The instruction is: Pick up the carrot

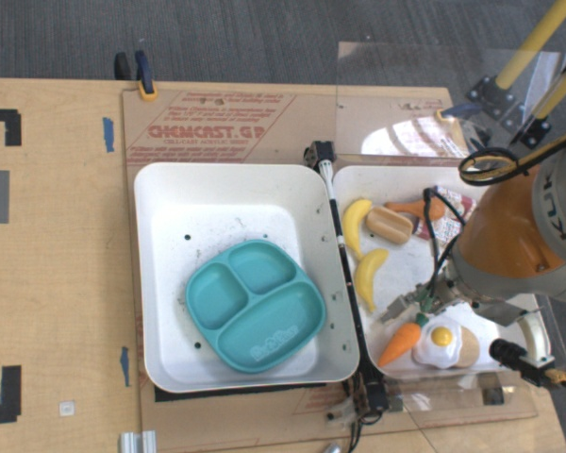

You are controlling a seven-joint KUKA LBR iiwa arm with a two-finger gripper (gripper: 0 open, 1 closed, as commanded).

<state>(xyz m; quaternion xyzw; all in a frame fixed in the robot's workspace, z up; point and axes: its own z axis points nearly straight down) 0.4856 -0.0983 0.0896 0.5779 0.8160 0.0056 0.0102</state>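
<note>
The orange carrot (398, 344) with a green top lies tilted near the front of the right bin (396, 176), its thick end pointing up and right. My gripper (418, 306) hangs just above that green end, fingers spread open and nothing between them. The arm's orange and grey wrist hides the bin's right part.
A fried egg on toast (443, 343) touches the carrot's right side. Two bananas (367, 276) lie along the right bin's left wall, with a bun (391, 224) and an orange piece (426, 209) behind. A teal divided plate (255, 303) sits in the left bin (170, 253).
</note>
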